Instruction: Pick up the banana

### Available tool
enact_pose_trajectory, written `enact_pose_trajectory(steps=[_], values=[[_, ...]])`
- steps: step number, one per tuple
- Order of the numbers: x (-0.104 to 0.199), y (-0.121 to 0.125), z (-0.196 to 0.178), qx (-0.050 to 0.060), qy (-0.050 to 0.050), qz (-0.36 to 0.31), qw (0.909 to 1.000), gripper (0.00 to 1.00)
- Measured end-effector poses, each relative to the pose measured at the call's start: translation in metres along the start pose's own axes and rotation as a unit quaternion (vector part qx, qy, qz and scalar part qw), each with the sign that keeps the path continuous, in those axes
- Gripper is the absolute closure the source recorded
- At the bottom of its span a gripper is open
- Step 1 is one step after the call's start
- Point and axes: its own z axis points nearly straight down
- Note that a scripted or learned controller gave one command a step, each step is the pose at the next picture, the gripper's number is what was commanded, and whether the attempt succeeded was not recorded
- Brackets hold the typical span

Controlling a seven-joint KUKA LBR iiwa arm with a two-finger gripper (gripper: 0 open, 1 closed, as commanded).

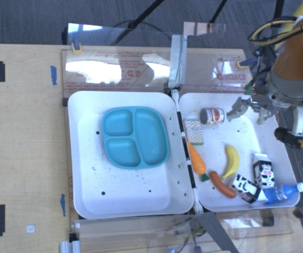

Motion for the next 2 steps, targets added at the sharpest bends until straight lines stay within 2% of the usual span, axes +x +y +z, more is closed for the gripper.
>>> enact_pose_trajectory(steps=[1,2], values=[[-0.004,-0.037,0.097,-0.003,0.000,-0.040,0.9992,0.00],[-0.005,-0.055,0.097,-0.002,0.001,-0.008,1.0000,0.00]])
